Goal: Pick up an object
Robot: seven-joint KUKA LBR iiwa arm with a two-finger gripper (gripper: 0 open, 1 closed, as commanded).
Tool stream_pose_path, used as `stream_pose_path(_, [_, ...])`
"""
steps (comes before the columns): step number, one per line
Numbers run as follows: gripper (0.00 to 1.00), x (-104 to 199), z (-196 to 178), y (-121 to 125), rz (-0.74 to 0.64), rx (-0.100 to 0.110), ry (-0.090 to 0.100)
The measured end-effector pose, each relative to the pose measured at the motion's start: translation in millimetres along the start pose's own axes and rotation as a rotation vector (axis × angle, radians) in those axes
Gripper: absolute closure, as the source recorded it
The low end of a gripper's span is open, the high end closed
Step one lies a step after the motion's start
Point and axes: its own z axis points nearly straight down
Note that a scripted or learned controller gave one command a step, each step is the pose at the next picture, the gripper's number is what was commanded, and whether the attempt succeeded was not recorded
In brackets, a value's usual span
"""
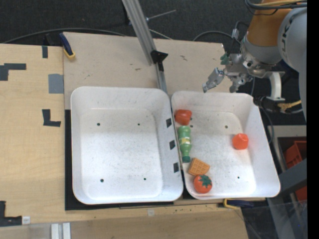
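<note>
Below jaws (223, 82), orange obj (240, 141) (well apart).

We were looking at a robotics lab. A pale wooden bench (114, 63) carried two shallow white bins (119, 143) side by side, below and to the left of the gripper (224, 80). Grey and black tape marks (55, 82) patched the board far to its left. An aluminium rail (139, 24) rose at a slant to its upper left, and black cables (209, 34) trailed over dark flooring nearby.
</note>
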Motion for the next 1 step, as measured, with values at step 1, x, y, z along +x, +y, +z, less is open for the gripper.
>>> stream_pose_path(1, [0.00,-0.1,0.0,0.0,0.000,0.000,0.000])
